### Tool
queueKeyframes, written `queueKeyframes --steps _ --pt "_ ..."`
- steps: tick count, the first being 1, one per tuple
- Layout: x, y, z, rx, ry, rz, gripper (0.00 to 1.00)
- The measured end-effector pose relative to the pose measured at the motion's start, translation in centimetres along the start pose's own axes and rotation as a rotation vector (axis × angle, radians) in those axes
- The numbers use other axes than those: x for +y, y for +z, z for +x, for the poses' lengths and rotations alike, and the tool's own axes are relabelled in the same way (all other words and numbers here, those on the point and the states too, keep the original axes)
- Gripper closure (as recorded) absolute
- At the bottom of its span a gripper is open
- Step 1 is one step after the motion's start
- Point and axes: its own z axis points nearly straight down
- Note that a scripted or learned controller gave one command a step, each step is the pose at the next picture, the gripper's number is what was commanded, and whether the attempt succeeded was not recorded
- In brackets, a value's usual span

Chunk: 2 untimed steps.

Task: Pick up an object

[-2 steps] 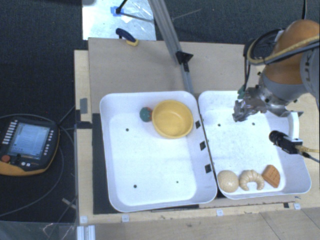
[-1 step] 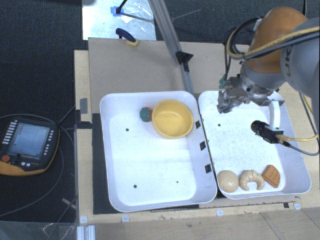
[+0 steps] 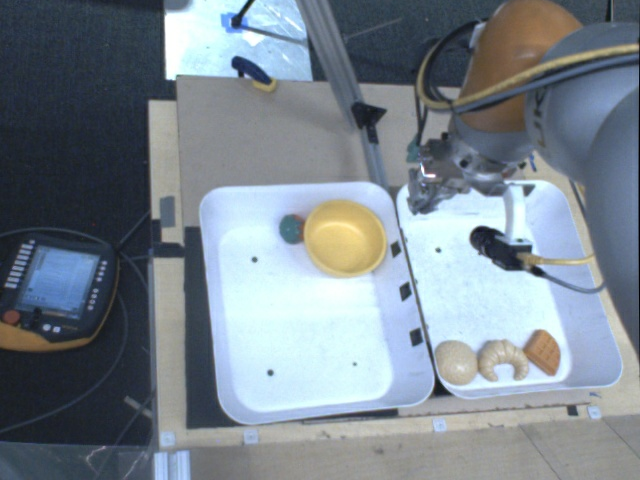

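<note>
My gripper point(image 3: 424, 196) hangs over the far left corner of the right bin point(image 3: 585, 298), under the grey arm with its orange band. Nothing shows beneath or in it. Along that bin's near edge lie a round beige bun point(image 3: 456, 362), a croissant point(image 3: 503, 359) and an orange waffle-like cracker point(image 3: 543, 351), well away from the gripper. The left bin point(image 3: 300, 368) holds a yellow bowl point(image 3: 345, 238) at its far right and a small teal ball point(image 3: 291, 228) touching the bowl's left side.
A black part with a yellow cable point(image 3: 497, 246) hangs from the wrist over the right bin. A metal pole point(image 3: 335, 58) slants up behind the bins. A teach pendant point(image 3: 55, 288) lies on the floor at left.
</note>
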Motion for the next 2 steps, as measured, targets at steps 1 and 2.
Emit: queueKeyframes --steps 1,2 --pt "3.0 0.2 4.8 0.0 -0.001 0.0 1.0" --pt "5.1 0.3 8.9 -0.001 0.0 0.0 1.0"
